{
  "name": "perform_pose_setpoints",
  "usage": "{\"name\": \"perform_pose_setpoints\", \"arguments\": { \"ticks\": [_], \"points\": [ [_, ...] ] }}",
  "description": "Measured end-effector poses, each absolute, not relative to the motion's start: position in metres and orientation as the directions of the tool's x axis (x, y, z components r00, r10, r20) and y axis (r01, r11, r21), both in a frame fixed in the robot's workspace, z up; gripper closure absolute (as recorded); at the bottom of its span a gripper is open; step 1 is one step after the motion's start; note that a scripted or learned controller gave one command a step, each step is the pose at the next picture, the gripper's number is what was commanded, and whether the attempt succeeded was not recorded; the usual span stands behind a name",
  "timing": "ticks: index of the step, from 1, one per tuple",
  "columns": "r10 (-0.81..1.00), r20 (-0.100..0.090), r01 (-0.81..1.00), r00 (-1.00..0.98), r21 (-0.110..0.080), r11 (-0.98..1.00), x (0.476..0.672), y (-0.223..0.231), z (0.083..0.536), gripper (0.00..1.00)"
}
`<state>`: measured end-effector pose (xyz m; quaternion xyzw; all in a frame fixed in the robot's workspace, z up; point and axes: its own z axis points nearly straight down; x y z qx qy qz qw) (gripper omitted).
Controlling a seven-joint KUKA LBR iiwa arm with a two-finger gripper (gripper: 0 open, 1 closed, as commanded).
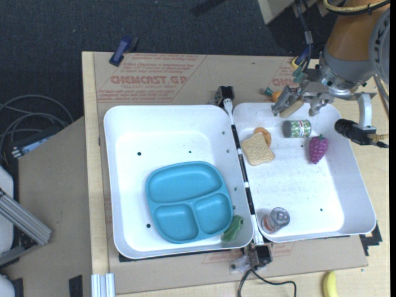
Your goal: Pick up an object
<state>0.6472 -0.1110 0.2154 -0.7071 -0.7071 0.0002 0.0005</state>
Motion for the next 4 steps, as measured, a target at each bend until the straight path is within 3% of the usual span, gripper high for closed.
{"name": "perform_pose_setpoints", "arguments": {
  "ticks": [1, 2, 3, 4],
  "points": [
    [1.000, 0.001, 1.000, 0.000, -0.003, 0.000, 0.631, -0.101, 0.157, 0.00],
    [1.000, -0.007, 1.000, -0.001, 0.018, 0.002, 0.667, -0.129, 0.106, 0.00],
    [1.000, -0.013, 1.000, -0.002, 0.025, 0.002, 0.668, -0.131, 0.118, 1.00],
    [1.000, 0.001, 1.000, -0.001, 0.000, 0.001, 0.636, -0.108, 0.165, 1.00]
  ]
}}
